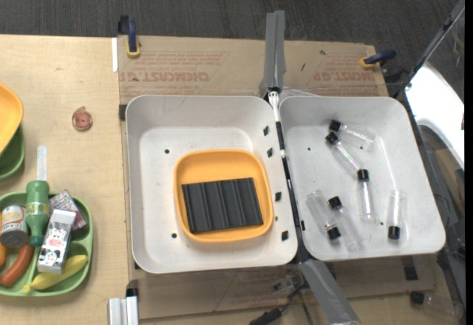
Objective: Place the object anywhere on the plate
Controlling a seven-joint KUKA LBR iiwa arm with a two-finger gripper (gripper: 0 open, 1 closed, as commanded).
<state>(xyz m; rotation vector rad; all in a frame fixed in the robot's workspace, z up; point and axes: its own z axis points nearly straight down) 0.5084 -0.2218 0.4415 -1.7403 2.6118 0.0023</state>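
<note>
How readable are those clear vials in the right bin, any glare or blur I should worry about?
Camera view: lighting is even and soft, with faint shadows. The clear vials nearly vanish against the white right bin; mainly their black caps stand out, so the bodies' outlines are hard to trace. The orange plate and its dark ridged insert in the left bin read sharply. No strong glare; slight softness overall.

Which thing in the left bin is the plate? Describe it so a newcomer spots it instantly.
Find the two white bins side by side and take the left bin. In its middle sits the plate, a yellow-orange rounded square. It carries a dark ribbed slab. The right bin holds clear vials with black caps instead, so nothing else there shares the plate's colour.
</note>
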